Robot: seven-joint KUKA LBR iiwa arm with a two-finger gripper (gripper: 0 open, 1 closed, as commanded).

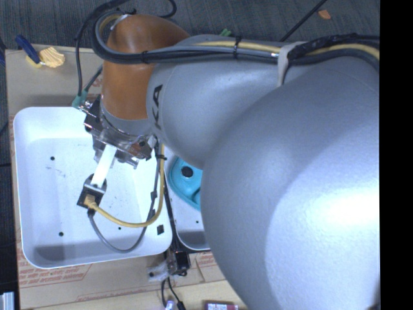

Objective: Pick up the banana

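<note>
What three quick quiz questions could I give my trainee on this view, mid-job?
1. True or false: the arm's orange band hangs above the bin on the view's left.
2. Multiple choice: what colour is the object peeking out from under the arm? A red, B turquoise, C black.
3. Fill in: the small yellow item at the top left lies ____ the bins.

Key: 1 true; 2 B; 3 outside.

Smooth white plastic bin point(39, 173), glossy orange band point(129, 63), matt grey arm shell point(290, 173), rough brown cardboard point(58, 278)
</note>
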